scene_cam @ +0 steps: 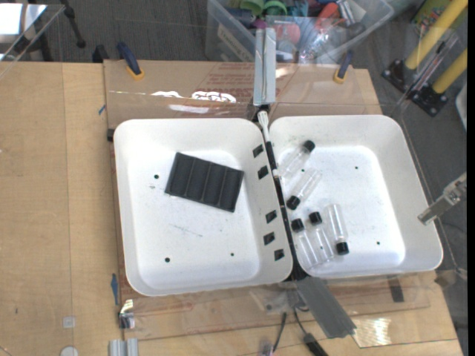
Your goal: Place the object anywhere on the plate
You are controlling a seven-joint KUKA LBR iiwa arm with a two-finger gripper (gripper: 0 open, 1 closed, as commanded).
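Note:
A black ribbed rectangular plate [204,181] lies flat in the left white bin [141,273], slightly turned, toward the bin's upper middle. Several clear vials with black caps lie in the right white bin [386,136]. One vial [305,186] rests near the divider, another vial [338,231] lies lower, and a third vial [300,154] sits near the top left. A grey metal piece at the far right edge looks like part of my gripper [445,203], outside the right bin's rim, well away from the vials and nowhere near the plate. Nothing is seen in it.
A row of black clips [269,213] runs down the divider between the bins. A clear tub of colourful toys [297,10] stands behind the bins. Clamps [132,64] hold the board at the back. Bare white floor surrounds the plate in the left bin.

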